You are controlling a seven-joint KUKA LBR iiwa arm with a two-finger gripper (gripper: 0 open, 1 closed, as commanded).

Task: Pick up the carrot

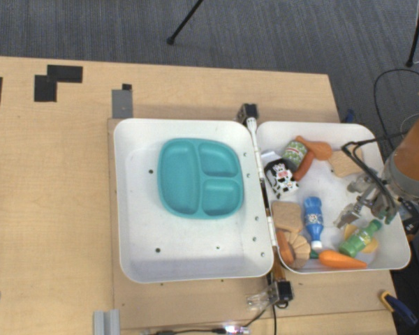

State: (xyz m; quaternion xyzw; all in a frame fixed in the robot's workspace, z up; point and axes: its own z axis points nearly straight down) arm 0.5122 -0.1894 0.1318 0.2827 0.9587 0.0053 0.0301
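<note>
Camera view had the carrot [342,259] lying flat at the right bin's [398,255] near wall; the end effector [358,211] hovered above it, fingers apart, empty; probably light, stiff, smooth plastic; best gripped across its thick middle.

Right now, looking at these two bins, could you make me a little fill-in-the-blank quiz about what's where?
1. The teal plate lies in the ____ bin in this view.
2. The carrot lies along the near wall of the ____ bin.
3. The bottle beside the bread slice is ____ in colour.
4. The gripper hovers just above the ____ bottle.

Missing words: left; right; blue; green
</note>
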